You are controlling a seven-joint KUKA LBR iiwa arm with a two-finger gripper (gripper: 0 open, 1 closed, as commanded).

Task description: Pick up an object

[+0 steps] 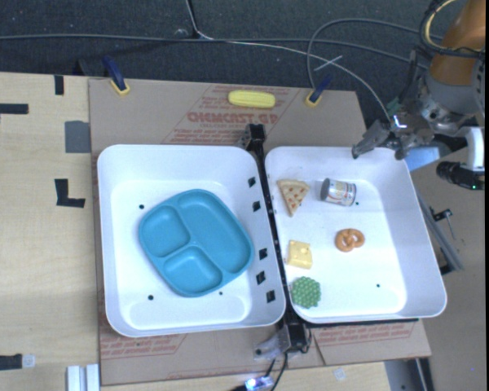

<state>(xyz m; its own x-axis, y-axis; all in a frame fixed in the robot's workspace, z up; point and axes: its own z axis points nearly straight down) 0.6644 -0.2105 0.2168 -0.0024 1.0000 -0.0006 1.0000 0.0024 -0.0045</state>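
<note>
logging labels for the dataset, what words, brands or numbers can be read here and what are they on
Red print on the cardboard sheet under the bins: too blurred to read with confidence.
Label on the small can in the right bin: too small to read.
Black marks on the wooden bench: plain shapes, not letters.
Blue divided plate in the left bin: no text on it.

Arm (452, 51) enters from upper right, orange band uppermost. Tool (383, 141) points down-left, raised. Nothing seen between its fingers.
</note>
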